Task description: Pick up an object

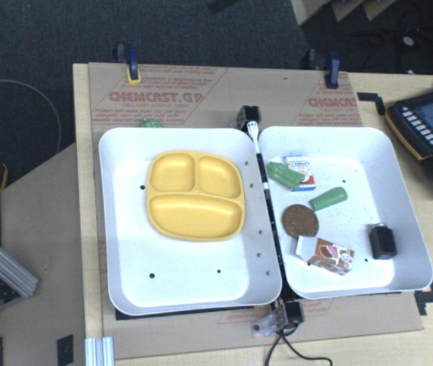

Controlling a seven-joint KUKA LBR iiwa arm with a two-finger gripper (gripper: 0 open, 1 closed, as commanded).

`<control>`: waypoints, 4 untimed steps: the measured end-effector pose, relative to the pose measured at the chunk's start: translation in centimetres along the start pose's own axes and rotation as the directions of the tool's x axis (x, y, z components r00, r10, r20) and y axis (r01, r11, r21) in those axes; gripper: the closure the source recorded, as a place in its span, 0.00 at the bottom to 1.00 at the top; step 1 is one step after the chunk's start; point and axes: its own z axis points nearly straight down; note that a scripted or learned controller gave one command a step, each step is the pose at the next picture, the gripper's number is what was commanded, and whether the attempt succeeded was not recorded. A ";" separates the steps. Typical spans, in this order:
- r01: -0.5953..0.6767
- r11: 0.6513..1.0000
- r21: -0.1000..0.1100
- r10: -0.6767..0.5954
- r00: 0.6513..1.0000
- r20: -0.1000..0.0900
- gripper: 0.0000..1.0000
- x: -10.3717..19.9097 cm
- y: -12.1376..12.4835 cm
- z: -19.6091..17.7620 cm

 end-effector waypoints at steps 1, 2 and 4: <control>-0.012 1.000 0.025 0.012 1.000 -0.008 1.00 -6.8 -5.9 14.6; -0.002 1.000 0.007 0.002 1.000 -0.003 0.00 -6.3 -5.5 13.7; -0.002 1.000 0.003 0.002 1.000 0.000 0.00 -6.4 -5.4 12.6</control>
